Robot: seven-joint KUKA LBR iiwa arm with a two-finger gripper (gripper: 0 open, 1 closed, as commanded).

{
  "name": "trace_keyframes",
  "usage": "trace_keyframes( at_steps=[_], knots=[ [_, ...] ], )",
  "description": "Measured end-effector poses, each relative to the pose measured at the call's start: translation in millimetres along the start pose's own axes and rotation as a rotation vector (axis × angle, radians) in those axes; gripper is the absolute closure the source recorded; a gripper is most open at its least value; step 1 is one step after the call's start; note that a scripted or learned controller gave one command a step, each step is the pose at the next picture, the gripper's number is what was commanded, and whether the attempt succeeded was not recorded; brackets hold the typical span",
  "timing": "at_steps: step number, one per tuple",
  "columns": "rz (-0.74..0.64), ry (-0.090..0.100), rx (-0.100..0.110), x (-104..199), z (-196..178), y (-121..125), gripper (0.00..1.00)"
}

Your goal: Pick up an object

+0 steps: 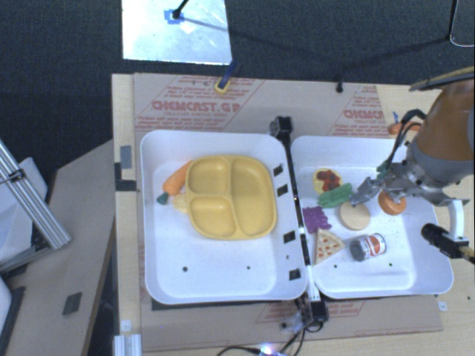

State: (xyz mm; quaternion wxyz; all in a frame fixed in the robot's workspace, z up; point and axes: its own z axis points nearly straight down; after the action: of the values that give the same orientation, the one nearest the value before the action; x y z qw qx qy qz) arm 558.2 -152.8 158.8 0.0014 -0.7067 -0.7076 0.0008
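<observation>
The right bin (423,273) holds several toy foods: a yellow and red piece (326,178), a green vegetable (335,195), purple grapes (315,217), a round beige biscuit (355,216), an orange ball (392,203), a pizza slice (326,245) and a small can (369,246) lying on its side. My gripper (369,192) hangs low over the right bin, just above the biscuit and between the green vegetable and the orange ball. Nothing can be seen held in it.
The left bin (163,273) carries a yellow divided plate (226,196) with a carrot (176,178) at its left edge. A black divider with clips (291,199) runs between the bins. The arm's body (445,139) overhangs the right bin's far right side.
</observation>
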Motion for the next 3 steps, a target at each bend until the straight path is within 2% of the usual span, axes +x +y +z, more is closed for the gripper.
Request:
trace_keyframes(
  at_steps=[1, 2, 3],
  knots=[
    [0.0, 0.0, -0.001, -6.8, 45.1, -2.7, 0.0],
    [0.0, -0.001, -0.01, -7.1, 70.6, 0.6, 0.0],
    [0.0, -0.003, -0.016, -7.7, 57.7, 2.5, 1.0]
  ],
)
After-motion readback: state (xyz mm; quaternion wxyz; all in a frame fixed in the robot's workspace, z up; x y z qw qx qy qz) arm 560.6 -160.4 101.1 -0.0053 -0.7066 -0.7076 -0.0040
